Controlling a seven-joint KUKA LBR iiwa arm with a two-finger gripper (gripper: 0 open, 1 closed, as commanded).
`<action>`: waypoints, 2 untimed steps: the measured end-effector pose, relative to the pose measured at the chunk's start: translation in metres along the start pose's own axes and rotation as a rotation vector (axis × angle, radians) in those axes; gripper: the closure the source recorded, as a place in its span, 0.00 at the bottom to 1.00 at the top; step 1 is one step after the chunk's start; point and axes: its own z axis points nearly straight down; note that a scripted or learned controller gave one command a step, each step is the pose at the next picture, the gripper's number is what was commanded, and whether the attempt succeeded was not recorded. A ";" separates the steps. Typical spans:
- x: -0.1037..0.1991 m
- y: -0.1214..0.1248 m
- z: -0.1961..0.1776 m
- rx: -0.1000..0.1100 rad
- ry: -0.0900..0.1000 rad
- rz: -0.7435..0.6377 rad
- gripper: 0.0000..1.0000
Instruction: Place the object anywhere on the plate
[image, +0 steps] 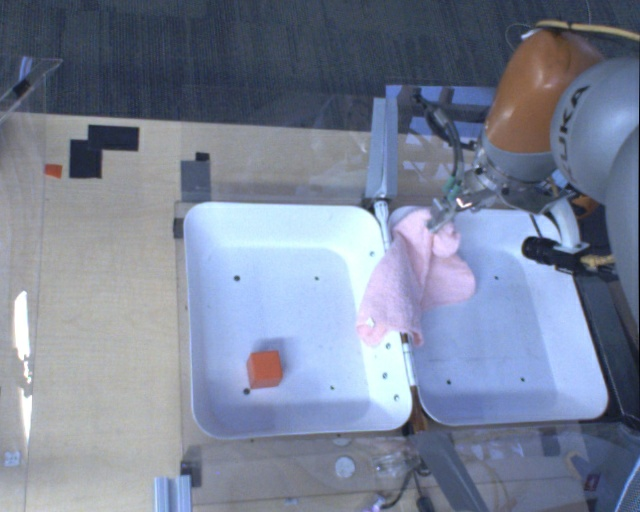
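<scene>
Pink cloth: soft, terry-like, crumpled and hanging in folds, right of frame centre. Top corner pinched at the gripper, upper right of centre, and the rest drapes down and to the left. Lower part crosses the divide between the two white bins, with its bottom edge resting on the rims there. Upper right lobe hangs over the right bin. No plate can be told apart in the frame.

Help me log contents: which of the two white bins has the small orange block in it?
The left bin: the orange block sits near its front. The right bin holds no block; a pink cloth hangs over its left edge.
</scene>
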 end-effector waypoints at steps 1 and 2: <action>0.000 0.004 -0.039 -0.001 0.000 -0.007 1.00; 0.051 0.011 -0.043 -0.001 0.002 -0.412 1.00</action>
